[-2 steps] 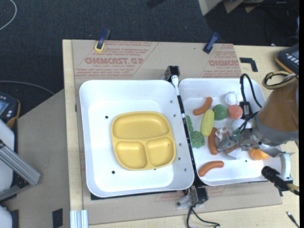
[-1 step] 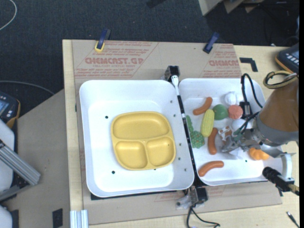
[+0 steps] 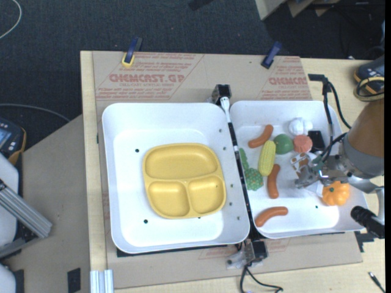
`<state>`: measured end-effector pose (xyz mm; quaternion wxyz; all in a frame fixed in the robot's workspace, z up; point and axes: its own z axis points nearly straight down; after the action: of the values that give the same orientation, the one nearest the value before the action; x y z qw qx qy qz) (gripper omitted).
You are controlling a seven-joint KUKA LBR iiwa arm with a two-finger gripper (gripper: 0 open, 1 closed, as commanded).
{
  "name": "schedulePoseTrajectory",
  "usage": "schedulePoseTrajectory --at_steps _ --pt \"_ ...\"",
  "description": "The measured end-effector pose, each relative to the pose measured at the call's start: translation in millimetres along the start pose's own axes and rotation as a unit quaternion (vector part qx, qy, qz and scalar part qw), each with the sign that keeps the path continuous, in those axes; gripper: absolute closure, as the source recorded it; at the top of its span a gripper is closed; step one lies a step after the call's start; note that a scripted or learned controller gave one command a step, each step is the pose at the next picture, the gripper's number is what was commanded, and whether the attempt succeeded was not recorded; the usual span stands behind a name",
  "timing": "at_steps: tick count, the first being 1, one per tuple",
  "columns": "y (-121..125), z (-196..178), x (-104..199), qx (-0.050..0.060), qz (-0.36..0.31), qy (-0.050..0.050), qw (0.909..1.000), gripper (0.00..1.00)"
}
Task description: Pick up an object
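Over right bin (image 3: pixel 287 227): gripper (image 3: pixel 308 173) low beside pumpkin (image 3: pixel 335 193); grip state unclear, nothing seen held; risk of nudging pumpkin aside, closing empty.

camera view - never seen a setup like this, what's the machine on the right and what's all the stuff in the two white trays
One camera looks down at a slant on a bench. The grey and orange machine is a robot arm; its gripper is down in the right bin among toy food: a corn cob, sausages, a green ball, broccoli and an orange pumpkin. I cannot tell whether it holds anything. The left bin holds a yellow divided plate.
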<state>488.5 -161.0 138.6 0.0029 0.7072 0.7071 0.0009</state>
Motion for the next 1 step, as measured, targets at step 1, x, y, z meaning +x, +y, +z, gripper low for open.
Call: schedulePoseTrajectory --at_steps 1 --pt "11.3 -52.3 -3.9 -0.001 -0.001 0.000 1.0000 1.00"
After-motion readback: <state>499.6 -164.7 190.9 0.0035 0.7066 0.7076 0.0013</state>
